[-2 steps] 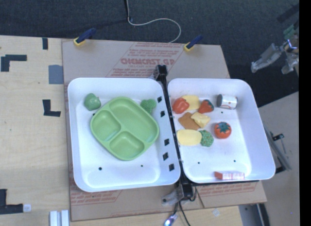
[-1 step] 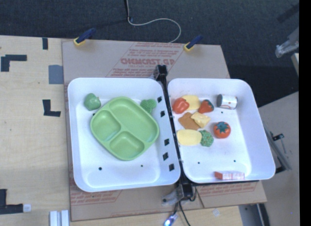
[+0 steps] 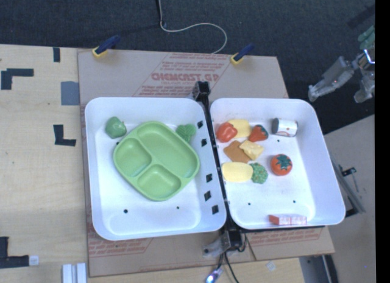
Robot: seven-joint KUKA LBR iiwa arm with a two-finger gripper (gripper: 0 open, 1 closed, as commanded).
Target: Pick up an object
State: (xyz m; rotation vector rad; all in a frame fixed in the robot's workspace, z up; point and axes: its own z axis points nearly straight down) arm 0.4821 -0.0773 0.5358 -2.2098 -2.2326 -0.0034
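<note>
While the claw hangs at the far right of the view, outside both bins and above the dark floor beyond the tabletop, its light grey fingers point toward the right bin; whether they are apart or together I cannot tell, and nothing shows between them.

That right bin carries the loose objects. Near its upper left lie a red-orange pepper and a yellow piece touching it, with a red piece just beside. Below these sit a brown block and a pale yellow wedge. Lower still, a yellow lemon-like shape touches a green broccoli piece. A red tomato sits apart to their right. A small white can lies on its side near the upper wall, and a flat red-and-white packet rests by the lower wall.

The left bin bears a green divided plate, with one green piece at its upper left and another at its upper right.
</note>
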